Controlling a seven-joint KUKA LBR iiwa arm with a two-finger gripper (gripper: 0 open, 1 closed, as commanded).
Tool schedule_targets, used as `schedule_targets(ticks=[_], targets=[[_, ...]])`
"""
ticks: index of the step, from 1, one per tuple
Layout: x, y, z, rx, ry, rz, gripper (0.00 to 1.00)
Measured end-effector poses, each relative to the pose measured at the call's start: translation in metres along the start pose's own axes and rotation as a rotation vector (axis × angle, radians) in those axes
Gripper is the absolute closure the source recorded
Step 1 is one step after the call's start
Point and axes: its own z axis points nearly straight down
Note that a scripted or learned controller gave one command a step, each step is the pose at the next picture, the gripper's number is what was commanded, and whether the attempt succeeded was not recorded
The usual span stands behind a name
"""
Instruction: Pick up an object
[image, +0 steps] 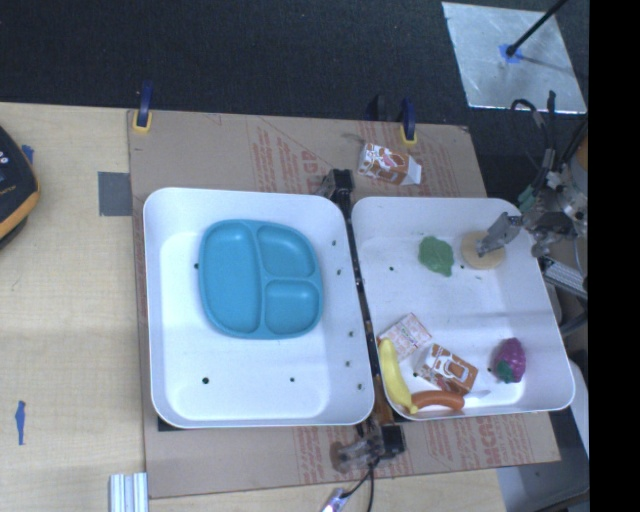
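Note:
The right white bin (520, 300) holds several small objects. A green leafy piece (436, 254) lies near its back middle, with a tan round disc (478, 253) just to its right. My gripper (497, 236) reaches in from the right edge, its tip over the disc's right side. A purple grape bunch (509, 360) sits at the front right. Along the front left lie a yellow banana (392, 377), an orange-red sausage (437, 402) and two snack packets (446, 369) (405, 335). Nothing is visibly held.
The left white bin (170, 300) carries a blue divided plate (261, 278). Another snack packet (388, 164) lies on the cardboard behind the bins. A yellow and black device (12, 190) sits at the far left edge of the bench.

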Motion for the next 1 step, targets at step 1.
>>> schedule_targets(ticks=[1], targets=[[0.0106,0.0617,0.0510,0.000,0.000,0.000,0.00]])
